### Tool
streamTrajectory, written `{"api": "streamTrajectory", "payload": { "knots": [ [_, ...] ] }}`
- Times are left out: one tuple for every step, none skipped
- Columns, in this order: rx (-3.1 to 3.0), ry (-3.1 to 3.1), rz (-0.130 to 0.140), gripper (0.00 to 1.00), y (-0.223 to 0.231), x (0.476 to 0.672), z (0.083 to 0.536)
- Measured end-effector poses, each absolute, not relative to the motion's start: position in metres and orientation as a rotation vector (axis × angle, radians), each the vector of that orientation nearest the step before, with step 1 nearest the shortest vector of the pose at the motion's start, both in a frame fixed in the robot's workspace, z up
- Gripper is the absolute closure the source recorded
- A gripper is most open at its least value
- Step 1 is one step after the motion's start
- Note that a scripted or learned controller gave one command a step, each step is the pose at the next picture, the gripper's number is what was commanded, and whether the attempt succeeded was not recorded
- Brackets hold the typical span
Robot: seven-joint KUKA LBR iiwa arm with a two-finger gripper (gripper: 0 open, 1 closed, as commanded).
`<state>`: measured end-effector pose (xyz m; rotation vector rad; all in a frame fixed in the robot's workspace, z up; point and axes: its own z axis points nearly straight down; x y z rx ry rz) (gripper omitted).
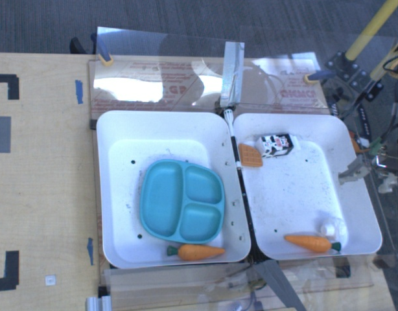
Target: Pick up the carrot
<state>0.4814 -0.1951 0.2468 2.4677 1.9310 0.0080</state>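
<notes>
Two orange carrots with green tops lie in the bins. One carrot (pixel 198 252) rests along the front wall of the left bin (pixel 115 148), just below a blue divided plate (pixel 183 201), with its green end pointing left. The other carrot (pixel 308 242) lies near the front right corner of the right bin (pixel 296 193), with its green end pointing right.
In the right bin, a small orange waffle piece (pixel 250 155) and a black-and-white toy (pixel 276 144) sit at the back left, and a small pale object (pixel 330 228) lies just above the carrot. Cables and metal fixtures (pixel 367 167) stand past the right bin's right rim.
</notes>
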Motion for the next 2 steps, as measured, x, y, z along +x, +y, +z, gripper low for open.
{"api": "streamTrajectory", "payload": {
  "knots": [
    [2.473,1.937,-0.001,0.0,-0.194,0.48,0.243],
    [2.175,2.261,0.003,0.0,-0.142,0.506,0.273]
  ]
}}
